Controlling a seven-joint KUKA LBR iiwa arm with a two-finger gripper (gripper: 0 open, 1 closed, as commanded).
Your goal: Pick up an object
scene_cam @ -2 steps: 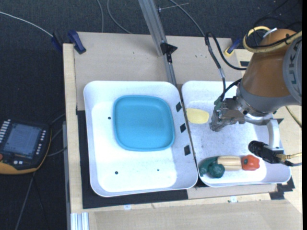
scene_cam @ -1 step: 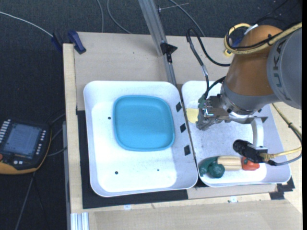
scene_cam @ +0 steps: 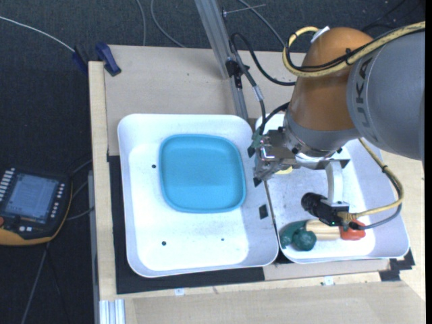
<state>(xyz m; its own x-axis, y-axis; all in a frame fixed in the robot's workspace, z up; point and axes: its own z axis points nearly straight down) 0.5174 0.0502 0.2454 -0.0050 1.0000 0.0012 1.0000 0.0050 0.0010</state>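
Note:
My gripper (scene_cam: 260, 162) hangs over the seam between the two white bins, at the right bin's left wall and level with the blue plate's right edge. Nothing is visibly held in it. A blue rounded-square plate (scene_cam: 202, 173) lies flat in the left bin (scene_cam: 138, 181). At the front of the right bin (scene_cam: 378, 245) lie a dark green rounded lump (scene_cam: 298, 237), a pale wooden stick (scene_cam: 325, 233) touching it, and a small red piece (scene_cam: 352, 233) at the stick's right end. The arm's body hides most of the right bin's back half.
A slanted metal pole (scene_cam: 217, 29) rises behind the bins, with cables around it. A small black mark (scene_cam: 263, 211) sits at the left bin's right rim. A handheld pendant (scene_cam: 30, 201) lies off the bench at far left, and a blue clamp (scene_cam: 108, 58) sits at the bench's back-left corner.

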